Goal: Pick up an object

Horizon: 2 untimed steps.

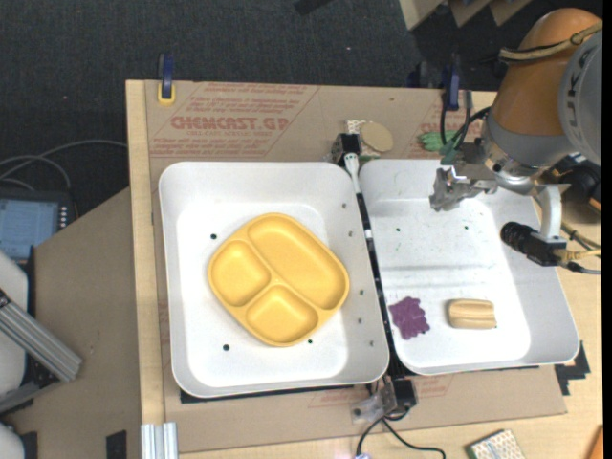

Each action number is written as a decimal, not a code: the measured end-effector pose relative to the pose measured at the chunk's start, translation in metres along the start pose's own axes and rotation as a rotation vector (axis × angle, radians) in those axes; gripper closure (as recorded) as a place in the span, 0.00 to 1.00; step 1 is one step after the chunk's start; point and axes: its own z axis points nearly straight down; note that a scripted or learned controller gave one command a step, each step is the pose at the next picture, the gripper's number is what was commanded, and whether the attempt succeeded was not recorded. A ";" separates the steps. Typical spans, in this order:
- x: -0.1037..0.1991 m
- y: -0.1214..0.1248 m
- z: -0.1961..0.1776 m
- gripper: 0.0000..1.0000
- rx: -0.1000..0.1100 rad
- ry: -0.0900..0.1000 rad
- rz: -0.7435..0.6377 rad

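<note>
- The arm (545, 75) is reaching in from 3 o'clock and is hanging over the upper part of the right bin (535, 352).
- The gripper (448, 191) is sitting near the 12 o'clock edge of that bin's floor. Whether it is open or closed cannot be told at this angle, and nothing is showing in it.
- Two loose objects are lying in the right bin, both near its 6 o'clock edge: one tan block (471, 315) and one purple grape cluster (409, 316).
- The tan block is lying toward 6 o'clock from the gripper, slightly to the 5 o'clock side, well apart from it. Its long axis is running 9 to 3 o'clock.
- The purple grape cluster is lying just beside the block on its 9 o'clock side, toward 7 o'clock from the gripper, not touching the block.
- One yellow divided plate (277, 277), with three compartments, is resting in the middle of the left bin (182, 208), toward 8 o'clock from the gripper.
- Count: two bins, one plate, one block, one grape cluster, one arm.
- Judgement: the block and the grapes are nearest. The coming move is calling for travel toward 6 o'clock, then a descent with the closing direction set across the block's short side.
</note>
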 end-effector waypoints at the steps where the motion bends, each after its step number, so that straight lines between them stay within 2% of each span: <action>1: -0.006 0.015 0.072 1.00 0.012 0.003 -0.001; 2: -0.004 0.012 0.079 1.00 0.007 0.003 -0.002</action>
